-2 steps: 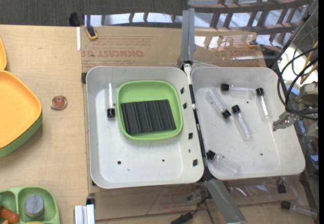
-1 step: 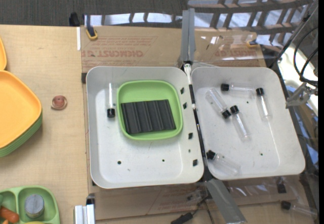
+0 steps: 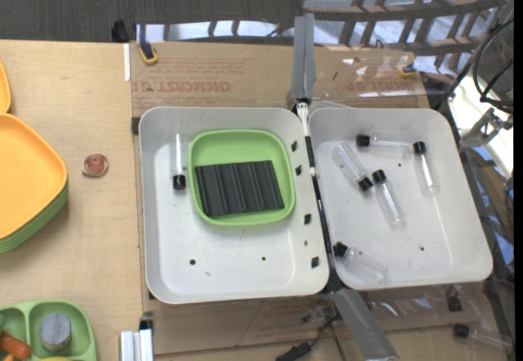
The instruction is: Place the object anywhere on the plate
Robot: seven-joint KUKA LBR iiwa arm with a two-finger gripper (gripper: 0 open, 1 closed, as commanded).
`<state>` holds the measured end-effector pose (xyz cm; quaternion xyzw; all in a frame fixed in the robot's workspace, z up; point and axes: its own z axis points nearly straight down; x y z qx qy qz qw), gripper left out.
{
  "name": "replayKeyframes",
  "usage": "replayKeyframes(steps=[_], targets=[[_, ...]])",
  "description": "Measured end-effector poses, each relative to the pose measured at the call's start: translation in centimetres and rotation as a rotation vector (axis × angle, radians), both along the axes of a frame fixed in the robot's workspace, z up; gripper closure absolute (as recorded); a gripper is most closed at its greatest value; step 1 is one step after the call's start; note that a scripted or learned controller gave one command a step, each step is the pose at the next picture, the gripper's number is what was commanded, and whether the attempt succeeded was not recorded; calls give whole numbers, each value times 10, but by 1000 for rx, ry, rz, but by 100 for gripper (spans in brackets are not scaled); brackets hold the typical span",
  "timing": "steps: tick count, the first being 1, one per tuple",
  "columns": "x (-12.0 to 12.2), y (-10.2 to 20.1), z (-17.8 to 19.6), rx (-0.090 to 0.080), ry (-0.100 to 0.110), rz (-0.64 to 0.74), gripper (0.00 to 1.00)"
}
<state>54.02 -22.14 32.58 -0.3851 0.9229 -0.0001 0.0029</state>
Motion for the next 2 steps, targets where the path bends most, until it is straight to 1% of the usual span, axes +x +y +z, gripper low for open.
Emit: replayKeyframes(steps=[1,2], targets=[[24,0,-43,1,3,-134,0],[20,0,-50,1,3,-314,0]])
